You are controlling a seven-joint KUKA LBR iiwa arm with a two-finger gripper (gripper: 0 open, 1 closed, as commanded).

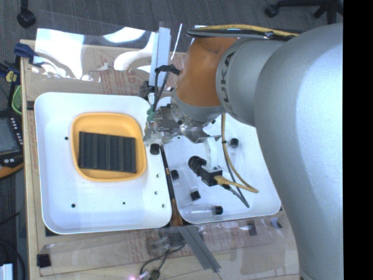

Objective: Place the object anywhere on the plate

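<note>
Yellow plate [105, 122] at centre left, with a dark ridged slab [108, 151], likely the object, flat on it. End effector [152, 127] just right of the rim, grip impossible to tell. Lift straight, clearing the rim.

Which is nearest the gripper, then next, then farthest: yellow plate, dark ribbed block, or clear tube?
1. Yellow plate, rim right beside the gripper.
2. Dark ribbed block, lying on the plate.
3. Clear tube, front of right bin.
</note>
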